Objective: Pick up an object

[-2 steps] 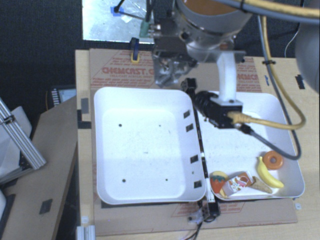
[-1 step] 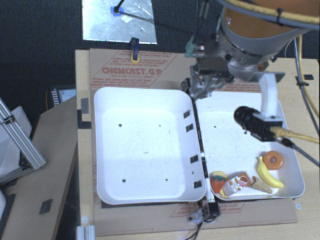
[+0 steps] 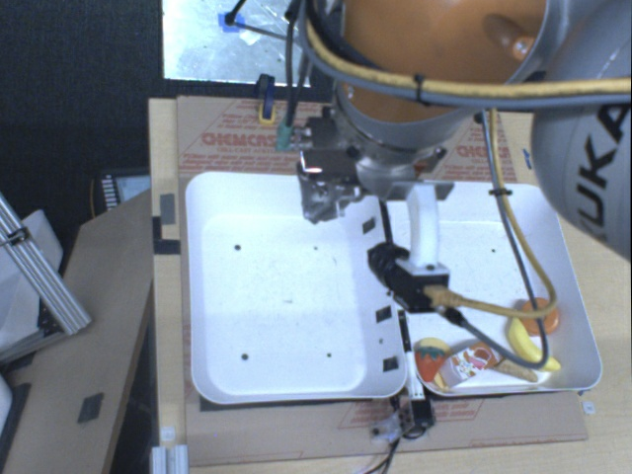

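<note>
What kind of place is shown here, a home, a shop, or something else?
Most likely a robotics lab or test bench. A grey and orange industrial arm reaches over two shallow white bins set on cardboard, with cables hanging from it and small toy-like items, such as a banana, in the right bin.

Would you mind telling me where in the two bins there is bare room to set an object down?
The left bin offers a broad bare floor between its rims. In the right bin, a bare patch lies toward the far rim. Its near corner is crowded: a banana, an orange object and a red-and-white packet, crossed by the arm's cable.
</note>
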Robot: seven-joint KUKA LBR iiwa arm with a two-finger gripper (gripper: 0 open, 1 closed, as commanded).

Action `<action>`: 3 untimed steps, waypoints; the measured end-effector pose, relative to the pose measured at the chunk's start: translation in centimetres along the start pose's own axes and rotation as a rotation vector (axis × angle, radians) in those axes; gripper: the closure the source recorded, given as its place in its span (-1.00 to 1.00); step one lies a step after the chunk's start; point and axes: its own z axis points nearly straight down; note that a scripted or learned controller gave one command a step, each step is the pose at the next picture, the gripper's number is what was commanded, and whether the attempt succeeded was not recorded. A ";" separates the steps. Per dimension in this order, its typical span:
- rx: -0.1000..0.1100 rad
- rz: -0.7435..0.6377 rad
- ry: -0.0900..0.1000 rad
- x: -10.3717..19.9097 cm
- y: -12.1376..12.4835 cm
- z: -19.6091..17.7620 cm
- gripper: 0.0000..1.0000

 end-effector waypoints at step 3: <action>-0.005 0.003 0.001 1.8 0.1 -8.3 -1.00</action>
